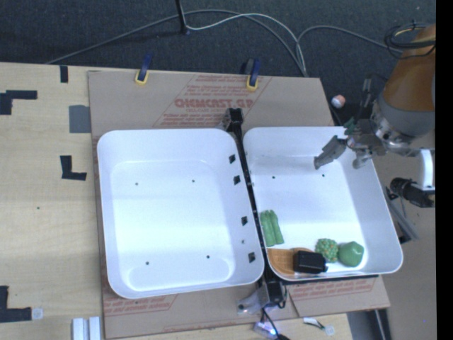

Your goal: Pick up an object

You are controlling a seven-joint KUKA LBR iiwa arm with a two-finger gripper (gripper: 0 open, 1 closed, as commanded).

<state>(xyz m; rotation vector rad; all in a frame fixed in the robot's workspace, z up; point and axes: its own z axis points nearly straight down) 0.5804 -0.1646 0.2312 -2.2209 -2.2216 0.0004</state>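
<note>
White plastic is taking up most of the counter (42,190): two shallow bins are sitting side by side on a brown cardboard sheet (205,101), the left bin (113,154) lying well away from the hand and the right bin (368,190) lying under it. The grey arm with its orange band (410,83) is reaching in over the right bin's far right rim, and the hand (343,151) is hanging above the bare far part of that bin. Its two fingers are pointing apart at a slant, one toward the bin's middle and one near the rim, and nothing is showing between them; how wide they are standing I cannot tell for sure.

The things to pick are all lying well apart from the hand, bunched along the near edge of the right bin: a tan flat piece (281,261), a black block (309,262) resting on it, a green long piece (272,227) just beside them toward the divider, a green round object (351,253) and a green knobbly ball (326,248) touching or nearly touching each other.

As I judge it, the approach step is in hand and no grasp is made yet. The next move is calling for the hand to travel toward the near edge, settle over one object and descend with fingers spread around it.

Beyond the counter, dark carpet (85,27) is lying with grey cables (269,30) trailing across it.
</note>
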